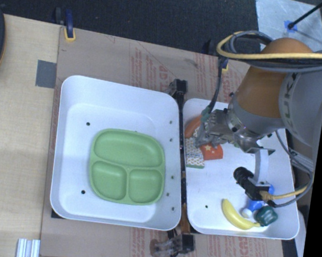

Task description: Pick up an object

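Claw low over orange-red object and patterned cloth beside right bin left wall, finger state indeterminable; risk: wall contact, snagged cloth, or a missed grasp.

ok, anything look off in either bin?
Nothing spilled or broken. The green plate lies flat in the left bin. The right bin is cluttered at its left wall under the tool; a banana lies near the front.
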You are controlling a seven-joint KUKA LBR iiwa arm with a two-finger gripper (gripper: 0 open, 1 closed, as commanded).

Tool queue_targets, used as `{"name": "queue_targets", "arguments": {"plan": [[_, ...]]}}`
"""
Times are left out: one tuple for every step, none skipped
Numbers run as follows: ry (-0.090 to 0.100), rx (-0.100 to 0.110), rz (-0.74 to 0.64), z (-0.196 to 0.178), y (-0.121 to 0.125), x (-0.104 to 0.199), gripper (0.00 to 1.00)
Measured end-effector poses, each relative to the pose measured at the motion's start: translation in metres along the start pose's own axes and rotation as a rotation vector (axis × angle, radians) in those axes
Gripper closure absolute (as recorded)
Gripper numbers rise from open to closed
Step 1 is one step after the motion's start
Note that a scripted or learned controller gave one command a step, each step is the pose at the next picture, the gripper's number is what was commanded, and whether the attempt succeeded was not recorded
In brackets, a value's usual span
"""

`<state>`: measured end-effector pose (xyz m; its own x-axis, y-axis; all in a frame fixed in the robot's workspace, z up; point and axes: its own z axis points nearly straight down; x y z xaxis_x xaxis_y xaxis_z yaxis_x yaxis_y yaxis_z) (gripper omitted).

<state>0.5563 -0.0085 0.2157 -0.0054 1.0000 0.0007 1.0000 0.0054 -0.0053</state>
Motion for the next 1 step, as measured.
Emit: {"name": "queue_targets", "arguments": {"plan": [[-0.002, -0.002, 0.001, 0.0241, 0.0359, 0.0158, 1.00]]}}
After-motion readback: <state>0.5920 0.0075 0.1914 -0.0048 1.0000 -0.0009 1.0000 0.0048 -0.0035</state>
